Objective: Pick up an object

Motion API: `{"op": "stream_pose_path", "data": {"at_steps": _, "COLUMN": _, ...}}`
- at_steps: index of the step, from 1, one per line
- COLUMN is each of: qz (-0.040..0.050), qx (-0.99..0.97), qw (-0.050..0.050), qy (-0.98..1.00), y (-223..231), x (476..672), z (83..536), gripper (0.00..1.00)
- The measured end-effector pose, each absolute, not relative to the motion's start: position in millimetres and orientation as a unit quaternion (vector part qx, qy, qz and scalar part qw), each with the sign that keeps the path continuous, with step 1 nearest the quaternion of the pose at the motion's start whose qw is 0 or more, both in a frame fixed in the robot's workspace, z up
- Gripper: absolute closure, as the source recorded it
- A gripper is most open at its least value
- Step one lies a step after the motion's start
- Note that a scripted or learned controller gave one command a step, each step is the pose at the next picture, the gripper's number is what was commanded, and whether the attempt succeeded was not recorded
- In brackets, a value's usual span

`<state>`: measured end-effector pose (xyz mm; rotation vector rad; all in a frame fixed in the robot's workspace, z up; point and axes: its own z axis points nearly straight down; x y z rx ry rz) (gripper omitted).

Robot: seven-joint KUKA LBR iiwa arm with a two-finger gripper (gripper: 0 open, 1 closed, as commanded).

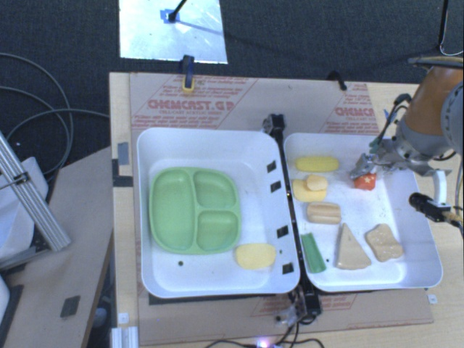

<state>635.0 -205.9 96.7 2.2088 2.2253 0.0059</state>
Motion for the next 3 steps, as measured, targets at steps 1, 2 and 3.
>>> {"op": "stream_pose_path", "data": {"at_steps": 1, "qz": -0.0007, "qx": 0.703, "qw": -0.002, "qy": 0.711, "y": -132, "x": 661.2, "z": 85, "gripper": 1.00}}
{"op": "stream_pose_path", "data": {"at_steps": 2, "qz": 0.0033, "qx": 0.704, "qw": 0.002, "qy": 0.710, "y": -70, "x": 641.6, "z": 191, "gripper": 1.00}}
{"op": "stream_pose_path", "data": {"at_steps": 3, "qz": 0.0016, "qx": 0.703, "qw": -0.001, "qy": 0.711, "y": 3, "x": 638.0, "z": 184, "gripper": 1.00}}
